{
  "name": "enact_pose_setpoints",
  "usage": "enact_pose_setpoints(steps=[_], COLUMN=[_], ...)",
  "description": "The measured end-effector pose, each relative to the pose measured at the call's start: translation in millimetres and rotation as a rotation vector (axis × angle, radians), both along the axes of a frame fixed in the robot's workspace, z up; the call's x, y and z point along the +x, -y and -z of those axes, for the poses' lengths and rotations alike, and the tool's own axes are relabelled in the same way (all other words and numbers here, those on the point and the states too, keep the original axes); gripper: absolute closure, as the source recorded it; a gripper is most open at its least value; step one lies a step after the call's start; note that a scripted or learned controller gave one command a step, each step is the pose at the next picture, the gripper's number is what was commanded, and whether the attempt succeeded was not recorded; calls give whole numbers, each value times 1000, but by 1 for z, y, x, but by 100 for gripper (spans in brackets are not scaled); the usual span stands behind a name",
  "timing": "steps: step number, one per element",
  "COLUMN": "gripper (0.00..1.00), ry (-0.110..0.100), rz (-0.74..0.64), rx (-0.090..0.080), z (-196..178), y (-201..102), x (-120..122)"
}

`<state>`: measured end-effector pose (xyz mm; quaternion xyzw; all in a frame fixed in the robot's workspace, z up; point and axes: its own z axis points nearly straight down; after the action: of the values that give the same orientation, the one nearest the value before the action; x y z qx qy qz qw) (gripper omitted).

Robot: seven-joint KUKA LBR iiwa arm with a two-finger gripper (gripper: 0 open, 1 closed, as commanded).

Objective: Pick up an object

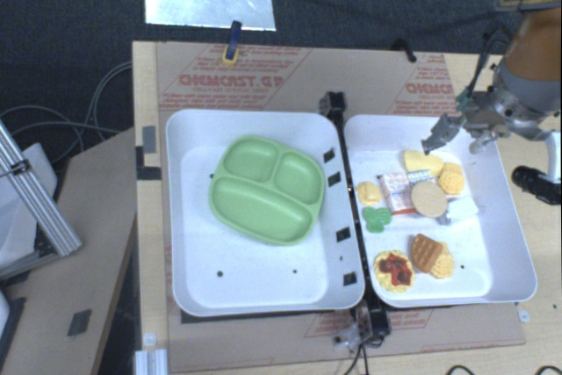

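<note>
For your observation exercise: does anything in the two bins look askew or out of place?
The green divided plate lies turned at an angle to the left bin's walls. The toy foods are jumbled together in the right bin. Nothing looks spilled or damaged.

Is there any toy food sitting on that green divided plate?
No, the green plate lies bare in the left bin, while the toy food pieces are all gathered in the right bin.
</note>
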<state>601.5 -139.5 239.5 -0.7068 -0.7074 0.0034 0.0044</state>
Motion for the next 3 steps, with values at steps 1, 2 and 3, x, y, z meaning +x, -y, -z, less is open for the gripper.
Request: enact_pose_setpoints(steps=[1, 2, 3], gripper=[0, 0, 0], ry=[13, 10, 8], rz=[-3, -4, 0], rx=[-2, -1, -1], z=[-8, 36, 95], y=[0, -7, 0], x=[2, 5, 1])
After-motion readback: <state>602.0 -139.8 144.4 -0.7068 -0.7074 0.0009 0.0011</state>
